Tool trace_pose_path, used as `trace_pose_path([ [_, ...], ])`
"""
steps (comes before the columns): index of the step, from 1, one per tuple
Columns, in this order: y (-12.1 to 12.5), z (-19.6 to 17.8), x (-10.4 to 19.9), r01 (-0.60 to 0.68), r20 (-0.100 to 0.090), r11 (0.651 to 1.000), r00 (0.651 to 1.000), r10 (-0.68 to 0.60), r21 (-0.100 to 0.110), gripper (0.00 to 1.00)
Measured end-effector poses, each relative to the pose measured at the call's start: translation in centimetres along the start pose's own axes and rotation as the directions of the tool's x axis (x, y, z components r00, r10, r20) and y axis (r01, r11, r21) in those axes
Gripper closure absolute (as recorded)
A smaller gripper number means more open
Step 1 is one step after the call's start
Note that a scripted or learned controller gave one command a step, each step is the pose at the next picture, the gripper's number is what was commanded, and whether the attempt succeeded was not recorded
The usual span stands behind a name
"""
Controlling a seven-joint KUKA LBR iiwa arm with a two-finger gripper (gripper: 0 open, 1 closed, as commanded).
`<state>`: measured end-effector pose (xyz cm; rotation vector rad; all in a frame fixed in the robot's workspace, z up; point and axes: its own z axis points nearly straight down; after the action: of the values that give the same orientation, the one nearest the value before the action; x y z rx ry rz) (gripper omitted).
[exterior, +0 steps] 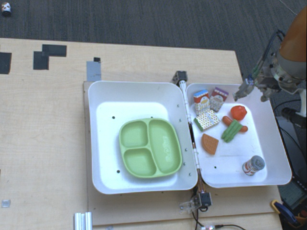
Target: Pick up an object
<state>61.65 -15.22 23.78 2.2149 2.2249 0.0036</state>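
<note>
Over the right bin's [280, 147] far edge, the open claw [253, 92] hangs.

The arm [293, 42] reaches in from the right, its orange band above the wrist. The gripper [251, 92] hangs below, fingers [241, 92] spread apart, nothing between them.

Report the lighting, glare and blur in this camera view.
Camera view: even overhead lighting; the left bin floor around the green tray glares bright white; soft shadows under the right bin's toys; the gripper and arm at the upper right look slightly blurred.
</note>
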Motion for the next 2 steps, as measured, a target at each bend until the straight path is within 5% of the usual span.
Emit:
trace_pose_path([
  [1, -4.4, 13.3, 2.0, -0.002, -0.001, 1.0, 1.0, 0.002, 0.004, 0.0],
  [2, -4.2, 12.1, 2.0, -0.001, 0.0, 1.0, 1.0, 0.001, -0.004, 1.0],
])
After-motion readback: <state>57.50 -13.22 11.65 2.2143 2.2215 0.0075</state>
